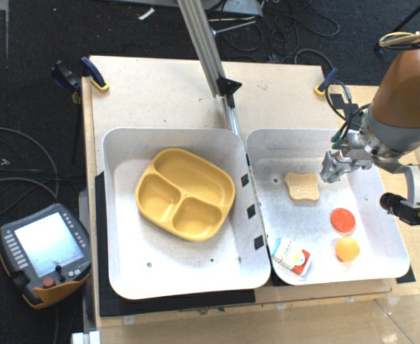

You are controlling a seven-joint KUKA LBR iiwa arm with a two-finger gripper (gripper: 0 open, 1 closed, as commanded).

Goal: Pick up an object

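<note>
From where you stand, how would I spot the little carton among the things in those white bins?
Take the right bin, the one beside the bin with the yellow divided plate. Look to its near left corner: the carton lies there, boxy, white with red and blue print. The toast slice, orange disc and yellow ball are plain-coloured.

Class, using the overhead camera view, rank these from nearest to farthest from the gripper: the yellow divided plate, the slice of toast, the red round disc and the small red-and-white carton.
1. Tan slice of toast, just left of the gripper.
2. Red round disc, below it in the right bin.
3. Small red-and-white carton, at that bin's front-left corner.
4. Yellow divided plate, in the left bin.
</note>
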